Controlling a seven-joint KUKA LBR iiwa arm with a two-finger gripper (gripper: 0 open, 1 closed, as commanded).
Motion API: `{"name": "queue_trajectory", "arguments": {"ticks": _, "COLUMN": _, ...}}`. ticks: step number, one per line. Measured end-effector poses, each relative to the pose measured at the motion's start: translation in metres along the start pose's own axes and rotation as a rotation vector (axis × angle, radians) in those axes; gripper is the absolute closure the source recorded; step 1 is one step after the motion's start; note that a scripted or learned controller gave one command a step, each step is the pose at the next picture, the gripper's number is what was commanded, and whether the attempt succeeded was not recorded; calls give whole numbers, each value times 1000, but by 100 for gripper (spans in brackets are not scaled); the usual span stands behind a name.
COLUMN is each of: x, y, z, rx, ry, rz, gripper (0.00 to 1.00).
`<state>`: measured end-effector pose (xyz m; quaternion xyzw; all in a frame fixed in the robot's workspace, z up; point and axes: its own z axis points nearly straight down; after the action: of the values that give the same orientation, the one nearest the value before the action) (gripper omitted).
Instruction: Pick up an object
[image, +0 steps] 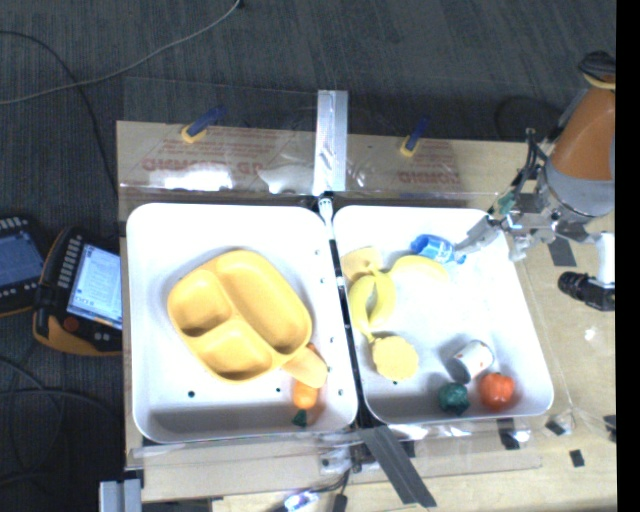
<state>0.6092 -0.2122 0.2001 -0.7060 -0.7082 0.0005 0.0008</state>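
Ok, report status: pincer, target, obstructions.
Pincer at right bin's upper right corner, beside blue object. Nothing seen held. Yellow pieces nearby.

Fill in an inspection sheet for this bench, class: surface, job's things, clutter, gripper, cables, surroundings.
Surface: two white bins, left bin and right bin, side by side.
Job's things: yellow divided tray and carrot in left bin; blue object, yellow pieces, red ball, green ball, white cylinder in right bin.
Clutter: nothing seen.
Gripper: gripper at right bin's far edge beside blue object; finger state unclear.
Cables: dark cable on floor.
Surroundings: handheld pendant at left.
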Motion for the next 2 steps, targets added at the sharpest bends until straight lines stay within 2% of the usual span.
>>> {"name": "queue_trajectory", "arguments": {"ticks": 1, "x": 1, "y": 1, "z": -9, "rx": 1, "ry": 0, "rz": -3, "gripper": 100}}
{"name": "queue_trajectory", "arguments": {"ticks": 2, "x": 1, "y": 1, "z": -9, "rx": 1, "ry": -1, "rz": -3, "gripper": 0}}
